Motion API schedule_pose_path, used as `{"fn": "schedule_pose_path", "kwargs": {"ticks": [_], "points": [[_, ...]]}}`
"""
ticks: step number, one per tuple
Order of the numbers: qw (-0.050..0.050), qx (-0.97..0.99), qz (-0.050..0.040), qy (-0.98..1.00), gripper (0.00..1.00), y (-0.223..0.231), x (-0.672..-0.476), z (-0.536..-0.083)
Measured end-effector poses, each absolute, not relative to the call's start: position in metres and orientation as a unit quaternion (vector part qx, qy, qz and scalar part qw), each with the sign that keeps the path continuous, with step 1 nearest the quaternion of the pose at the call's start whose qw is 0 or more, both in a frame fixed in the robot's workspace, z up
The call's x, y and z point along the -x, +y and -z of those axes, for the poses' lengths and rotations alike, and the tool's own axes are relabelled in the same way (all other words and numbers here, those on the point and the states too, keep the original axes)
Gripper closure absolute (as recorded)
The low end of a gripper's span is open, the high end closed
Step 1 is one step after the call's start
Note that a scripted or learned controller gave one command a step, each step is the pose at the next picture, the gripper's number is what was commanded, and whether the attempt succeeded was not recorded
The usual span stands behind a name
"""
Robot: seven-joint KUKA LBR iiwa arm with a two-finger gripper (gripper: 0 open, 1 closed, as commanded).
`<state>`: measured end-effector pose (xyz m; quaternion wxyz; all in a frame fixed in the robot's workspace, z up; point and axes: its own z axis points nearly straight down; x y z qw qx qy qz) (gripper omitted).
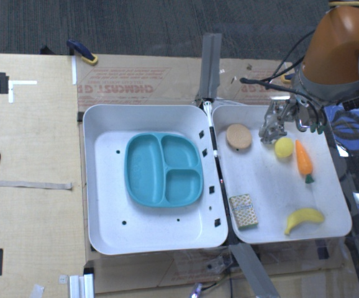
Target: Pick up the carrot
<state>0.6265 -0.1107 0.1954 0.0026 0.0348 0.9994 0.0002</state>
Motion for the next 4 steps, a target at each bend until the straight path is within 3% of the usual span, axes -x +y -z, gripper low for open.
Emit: {"fn": "schedule_pose_path", "kwargs": {"ticks": [1,2,3,4], "points": [[0.003,0.177,0.0004,0.984,1.00,-0.173,-0.625,-0.112],[0.004,0.087,0.0002,0.996,1.00,-0.145,-0.647,-0.154],[0.002,0.108,0.0004,0.994,1.00,-0.213,-0.580,-0.093],[0.004,0.003,0.0002,1.000,1.00,-0.151,-0.601,-0.115]]}}
